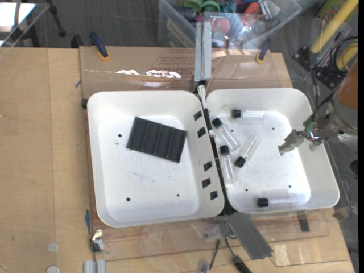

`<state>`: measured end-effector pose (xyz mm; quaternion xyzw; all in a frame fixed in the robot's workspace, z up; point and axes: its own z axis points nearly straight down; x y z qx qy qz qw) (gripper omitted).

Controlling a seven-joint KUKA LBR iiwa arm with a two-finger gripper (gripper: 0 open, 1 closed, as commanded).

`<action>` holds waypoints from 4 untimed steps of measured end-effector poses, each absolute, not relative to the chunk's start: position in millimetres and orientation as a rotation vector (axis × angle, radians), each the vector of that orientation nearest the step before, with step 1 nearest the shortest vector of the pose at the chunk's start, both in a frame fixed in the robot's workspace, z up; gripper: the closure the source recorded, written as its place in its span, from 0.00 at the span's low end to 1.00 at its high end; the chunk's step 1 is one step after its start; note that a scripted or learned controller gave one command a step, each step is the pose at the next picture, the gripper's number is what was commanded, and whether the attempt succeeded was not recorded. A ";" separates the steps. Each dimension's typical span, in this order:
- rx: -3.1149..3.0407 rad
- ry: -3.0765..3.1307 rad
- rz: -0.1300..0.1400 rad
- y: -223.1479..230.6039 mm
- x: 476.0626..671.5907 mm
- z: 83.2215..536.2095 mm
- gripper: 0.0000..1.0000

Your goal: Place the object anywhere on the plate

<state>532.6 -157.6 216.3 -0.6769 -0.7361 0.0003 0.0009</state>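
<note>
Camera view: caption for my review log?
Hand over right white bin of clear black-capped tubes; black ribbed plate in left bin.

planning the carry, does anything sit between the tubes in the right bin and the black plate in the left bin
Only the raised rims where the bins meet stand between the clear tubes and the ridged black plate; nothing else visible does.

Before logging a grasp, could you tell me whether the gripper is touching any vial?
Apart. The camera view shows bare white bin floor between the gripper and the nearest vial.
</note>
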 end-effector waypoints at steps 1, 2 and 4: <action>-2.126 -2.311 0.001 -157.8 532.6 216.3 0.00; -1.994 -2.431 -0.001 -180.8 582.9 194.2 0.00; -1.764 -2.606 -0.001 -224.1 623.0 210.4 0.00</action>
